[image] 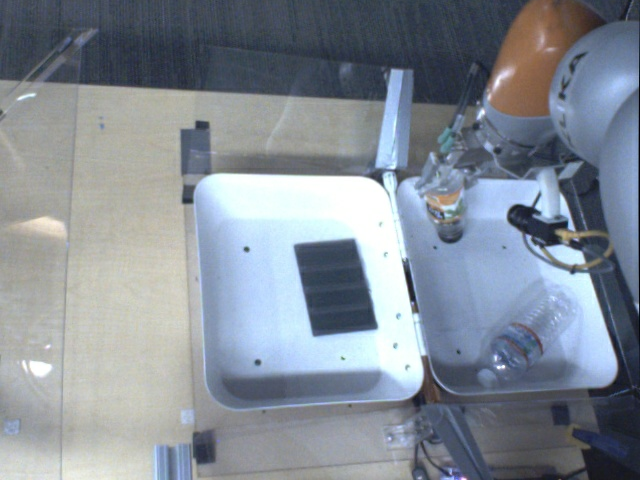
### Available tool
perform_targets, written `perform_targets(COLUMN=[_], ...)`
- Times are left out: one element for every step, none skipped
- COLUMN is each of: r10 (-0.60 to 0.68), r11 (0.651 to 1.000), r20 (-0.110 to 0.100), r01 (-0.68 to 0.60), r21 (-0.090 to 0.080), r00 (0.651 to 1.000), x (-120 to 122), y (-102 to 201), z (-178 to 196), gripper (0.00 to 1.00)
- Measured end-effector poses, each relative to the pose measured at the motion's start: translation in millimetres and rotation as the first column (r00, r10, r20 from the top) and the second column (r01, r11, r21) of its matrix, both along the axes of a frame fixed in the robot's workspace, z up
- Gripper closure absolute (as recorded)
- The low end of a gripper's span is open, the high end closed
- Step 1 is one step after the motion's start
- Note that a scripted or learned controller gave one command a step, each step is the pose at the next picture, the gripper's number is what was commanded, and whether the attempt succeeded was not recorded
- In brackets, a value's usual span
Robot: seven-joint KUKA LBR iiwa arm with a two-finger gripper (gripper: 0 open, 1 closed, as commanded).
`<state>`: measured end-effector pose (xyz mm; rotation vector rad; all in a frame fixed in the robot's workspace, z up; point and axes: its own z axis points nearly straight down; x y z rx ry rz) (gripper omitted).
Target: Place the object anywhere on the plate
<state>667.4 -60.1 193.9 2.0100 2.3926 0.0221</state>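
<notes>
Clear plastic bottle (527, 340), lying sideways

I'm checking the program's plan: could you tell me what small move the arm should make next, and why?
Probably lift a little, then carry leftward. The gripper sits at the far-left corner of the right bin with a small orange-banded object at its tip, while the dark plate lies in the left bin. The grasp itself is unclear.

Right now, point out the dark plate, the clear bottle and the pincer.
dark ribbed plate (335, 286), camera view, middle of its top face
clear plastic bottle (527, 336), camera view, mid-body near the label
pincer (446, 190), camera view, between its fingertips
</notes>
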Motion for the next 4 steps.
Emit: perform_targets(r10=[0.338, 0.573, 0.611, 0.812], r11=[0.941, 0.82, 0.791, 0.584], r20=[-0.008, -0.014, -0.013, -0.017], r01=[-0.338, -0.573, -0.611, -0.812], r21=[-0.005, -0.003, -0.003, -0.003], r00=[0.941, 0.82, 0.791, 0.584], x=[4.3, -36.9, -97.9, -110.2], y=[4.6, 52.2, 103.7, 172.9], z=[-3.3, 55.3, 79.3, 50.2], gripper=[1.0, 1.0, 1.0, 1.0])
